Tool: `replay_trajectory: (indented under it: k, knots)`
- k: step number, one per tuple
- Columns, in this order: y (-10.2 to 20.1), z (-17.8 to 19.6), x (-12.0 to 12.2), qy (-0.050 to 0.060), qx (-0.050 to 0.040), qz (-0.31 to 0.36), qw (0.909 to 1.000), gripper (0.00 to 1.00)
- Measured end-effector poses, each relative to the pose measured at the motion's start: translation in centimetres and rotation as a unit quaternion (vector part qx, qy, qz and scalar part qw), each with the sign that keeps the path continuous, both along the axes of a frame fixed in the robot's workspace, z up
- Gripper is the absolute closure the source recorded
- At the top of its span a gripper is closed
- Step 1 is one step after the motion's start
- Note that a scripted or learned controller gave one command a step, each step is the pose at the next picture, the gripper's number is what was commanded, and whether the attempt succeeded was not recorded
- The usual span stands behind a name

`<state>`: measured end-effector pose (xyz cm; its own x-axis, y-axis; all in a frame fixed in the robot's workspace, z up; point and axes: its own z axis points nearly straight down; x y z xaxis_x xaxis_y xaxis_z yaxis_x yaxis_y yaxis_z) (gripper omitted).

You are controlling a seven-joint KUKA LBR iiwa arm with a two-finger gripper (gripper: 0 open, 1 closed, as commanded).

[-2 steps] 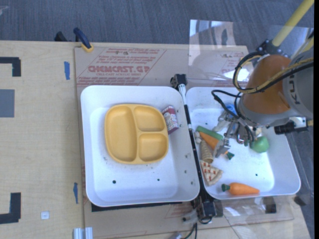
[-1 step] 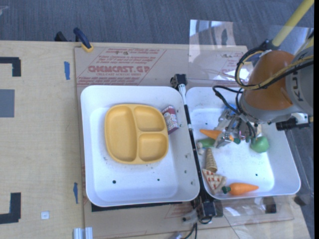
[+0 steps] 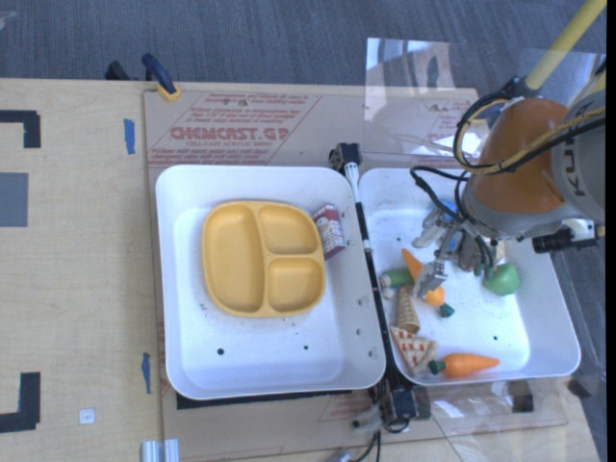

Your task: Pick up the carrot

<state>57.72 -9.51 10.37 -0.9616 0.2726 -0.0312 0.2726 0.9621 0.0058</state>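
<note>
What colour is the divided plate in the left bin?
Yellow; the divided plate shows best in the camera view.

One fixed camera looks down slantwise on both white bins (image 3: 183, 287).

Bright, even light; soft focus

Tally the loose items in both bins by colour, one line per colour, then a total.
Yellow: 1, the divided tray
Red and white: 1, the small can
Orange: 3, the carrot, a small piece and a piece beside the end effector
Green: 2, a round item and a smaller one
Tan: 2, the cone and a wedge
Total: 9
</note>
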Motion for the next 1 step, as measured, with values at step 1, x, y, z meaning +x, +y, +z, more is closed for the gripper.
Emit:
replay_trajectory:
  k: [1]
  knots:
    - [0.04,1.2,0.28,-0.005,-0.0011,0.001,1.0,1.0]
